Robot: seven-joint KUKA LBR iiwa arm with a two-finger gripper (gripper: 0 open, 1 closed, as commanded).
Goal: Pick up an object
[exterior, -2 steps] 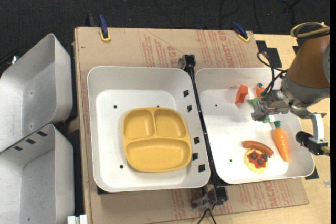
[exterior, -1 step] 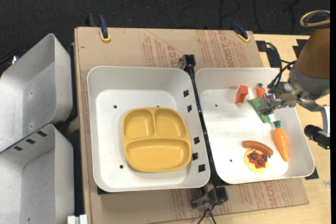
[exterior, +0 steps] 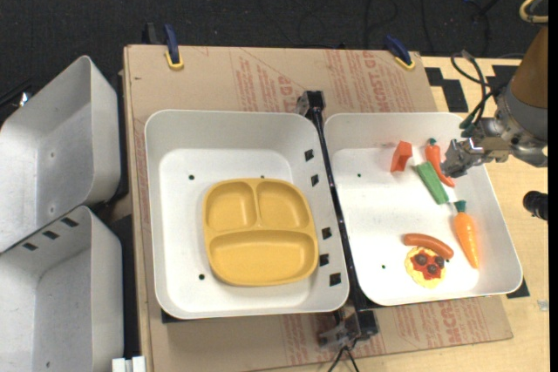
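Camera view, looking down at a slant on the desk [exterior: 218, 70] and its two white bins. Left bin [exterior: 166, 152]: a yellow divided plate [exterior: 260, 232] lies flat near the middle. Right bin [exterior: 366, 135]: toy foods are gathered toward its right half. The arm [exterior: 534, 74] enters from the right, and the hand [exterior: 458, 158] sits low over the bin's upper right part. How far the hand is parted cannot be told, and nothing can be made out between its tips. Touching or just beside the hand, on its left, lie a small carrot [exterior: 435, 161] and a green piece [exterior: 431, 183], the two crossing each other. An orange-red block [exterior: 400, 156] stands a little farther left. Nearer the front edge, well below the hand, lie a larger carrot [exterior: 466, 236], a red sausage [exterior: 427, 243] and a small pizza [exterior: 425, 266], the sausage resting against the pizza's upper edge.
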